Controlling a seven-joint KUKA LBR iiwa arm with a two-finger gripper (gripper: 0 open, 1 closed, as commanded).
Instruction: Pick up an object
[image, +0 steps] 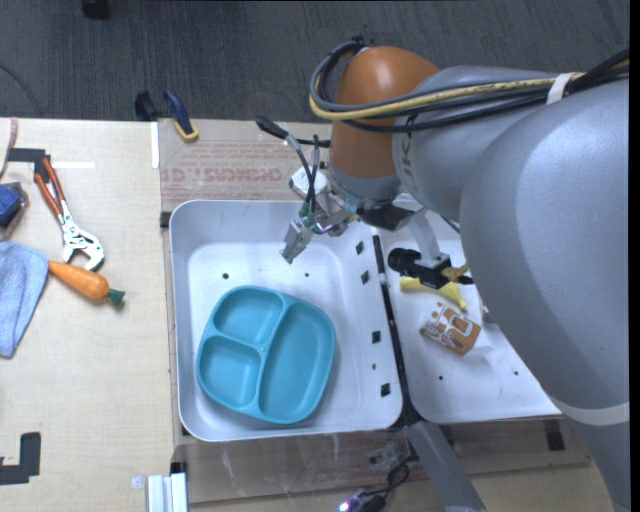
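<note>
Two white bins fill the frame's middle. The gripper (293, 243) hangs over the left bin's (190, 300) bare upper part, its grip impossible to judge. A blue divided plate (265, 354) lies below, near the bin's lower-left wall.

Grey arm (530, 190) reaching in from the right, orange band (385, 90) above the wrist, gripper (296, 243) pointing down-left
</note>
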